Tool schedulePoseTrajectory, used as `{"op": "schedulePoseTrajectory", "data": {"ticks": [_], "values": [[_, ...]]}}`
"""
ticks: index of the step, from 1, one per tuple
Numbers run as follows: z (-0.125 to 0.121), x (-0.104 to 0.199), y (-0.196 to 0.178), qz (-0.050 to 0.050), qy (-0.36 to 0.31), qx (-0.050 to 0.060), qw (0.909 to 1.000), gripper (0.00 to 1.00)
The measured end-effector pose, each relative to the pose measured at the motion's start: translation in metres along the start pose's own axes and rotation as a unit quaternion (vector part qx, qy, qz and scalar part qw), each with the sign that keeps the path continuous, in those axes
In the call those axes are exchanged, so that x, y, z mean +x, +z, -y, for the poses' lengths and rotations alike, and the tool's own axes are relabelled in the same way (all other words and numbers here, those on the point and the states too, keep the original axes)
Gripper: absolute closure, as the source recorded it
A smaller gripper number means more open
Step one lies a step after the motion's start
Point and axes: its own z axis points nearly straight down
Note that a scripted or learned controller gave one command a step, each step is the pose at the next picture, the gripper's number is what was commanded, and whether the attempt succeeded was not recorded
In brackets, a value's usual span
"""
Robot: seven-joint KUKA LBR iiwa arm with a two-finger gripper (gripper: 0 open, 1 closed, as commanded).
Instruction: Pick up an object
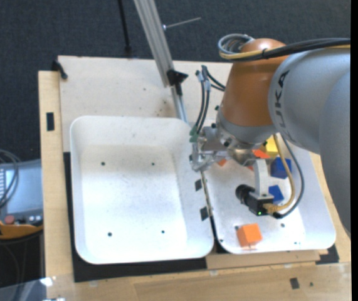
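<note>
The grey arm with its orange band (254, 80) reaches in from the right and hangs over the right bin (304, 231). Its gripper (211, 157) sits low near that bin's left wall, by the divide between the two bins. An orange block (249, 234) lies near the right bin's front edge. Blue pieces (281, 168) and a yellow piece (270, 148) lie further back, partly hidden by the arm. A small reddish bit (221, 162) shows right beside the gripper; whether it is held is unclear.
The left bin (128, 187) lies beside the right one. A slanted aluminium rail (157, 36) rises from the back of the bench. A black cable part (254, 199) hangs from the wrist over the right bin. A pendant device (12, 196) sits at far left.
</note>
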Motion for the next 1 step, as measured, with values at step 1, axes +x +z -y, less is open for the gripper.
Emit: {"op": "schedulePoseTrajectory", "data": {"ticks": [1], "values": [[0.0247, 0.0451, 0.0026, 0.001, 0.0, 0.001, 1.0, 1.0]]}}
